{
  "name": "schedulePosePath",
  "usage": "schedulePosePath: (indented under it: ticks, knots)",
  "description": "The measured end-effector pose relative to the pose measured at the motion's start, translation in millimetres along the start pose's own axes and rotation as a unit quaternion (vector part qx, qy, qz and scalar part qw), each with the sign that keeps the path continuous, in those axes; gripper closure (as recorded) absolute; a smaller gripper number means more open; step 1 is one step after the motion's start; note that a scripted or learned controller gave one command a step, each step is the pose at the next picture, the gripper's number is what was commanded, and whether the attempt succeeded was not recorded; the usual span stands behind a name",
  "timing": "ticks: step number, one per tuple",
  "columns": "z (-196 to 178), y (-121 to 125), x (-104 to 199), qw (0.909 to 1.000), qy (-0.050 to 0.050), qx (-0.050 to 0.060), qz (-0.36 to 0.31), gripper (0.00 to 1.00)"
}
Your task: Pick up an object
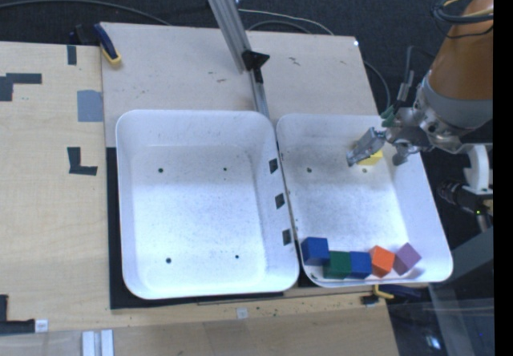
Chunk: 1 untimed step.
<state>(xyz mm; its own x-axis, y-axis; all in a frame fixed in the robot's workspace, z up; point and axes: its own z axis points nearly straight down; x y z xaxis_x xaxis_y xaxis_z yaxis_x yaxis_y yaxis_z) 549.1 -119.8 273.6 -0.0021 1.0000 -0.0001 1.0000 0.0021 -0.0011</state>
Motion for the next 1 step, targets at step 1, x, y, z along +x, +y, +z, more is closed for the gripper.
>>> schedulePosePath:
  ticks: [1]
  knots:
    - [89.5, 18.8, -44.8, 1.0, -0.001, 0.003, 0.002, 0.0]
